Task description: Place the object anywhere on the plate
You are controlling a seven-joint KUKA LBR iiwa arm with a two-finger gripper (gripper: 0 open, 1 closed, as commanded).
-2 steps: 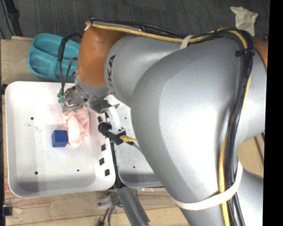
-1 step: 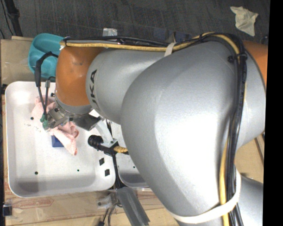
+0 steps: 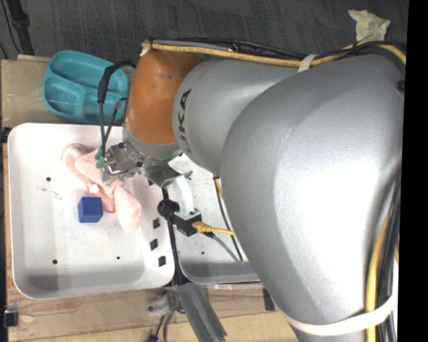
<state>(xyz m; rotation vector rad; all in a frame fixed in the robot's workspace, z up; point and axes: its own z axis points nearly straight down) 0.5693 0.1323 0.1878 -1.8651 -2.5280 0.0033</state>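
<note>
The arm's wrist end sits low over the left bin (image 3: 31, 195), w/ the gripper (image 3: 110, 163) down on the pink cloth (image 3: 122, 199); can't tell whether the fingers are open or closed, the wrist body hides them. The blue cube (image 3: 90, 209), prob. the object to move, lies on the bin floor touching the cloth's edge, just beside the gripper, not in it. No plate is recognisable, so the drop target is unclear. Risks: the gripper snags cloth instead of the cube, or drags the cloth and knocks the cube away. The teal scoop-shaped container (image 3: 73, 85) behind the bin is well apart, so unlikely to interfere.
</note>
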